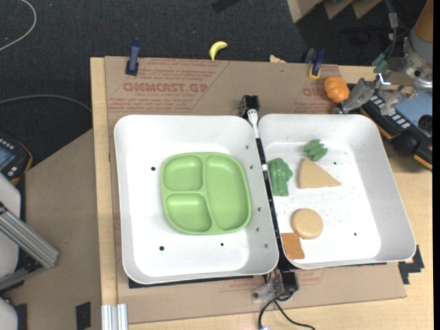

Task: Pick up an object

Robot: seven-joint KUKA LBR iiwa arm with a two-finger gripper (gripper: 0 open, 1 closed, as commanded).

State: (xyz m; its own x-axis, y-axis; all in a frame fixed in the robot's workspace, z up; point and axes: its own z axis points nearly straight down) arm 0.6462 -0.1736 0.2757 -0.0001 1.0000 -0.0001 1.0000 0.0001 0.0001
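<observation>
Food pieces, among them a tan wedge [316, 174], lie in the right bin [385, 184]; the end effector [357, 96] hovers beyond its far corner, grip state unreadable.

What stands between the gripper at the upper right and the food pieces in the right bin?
Nothing visible does. The gripper sits beyond the right bin's far corner, beside an orange ball. The tan wedge, round cookie, and green pieces lie uncovered on the bin floor, open from above.
</observation>
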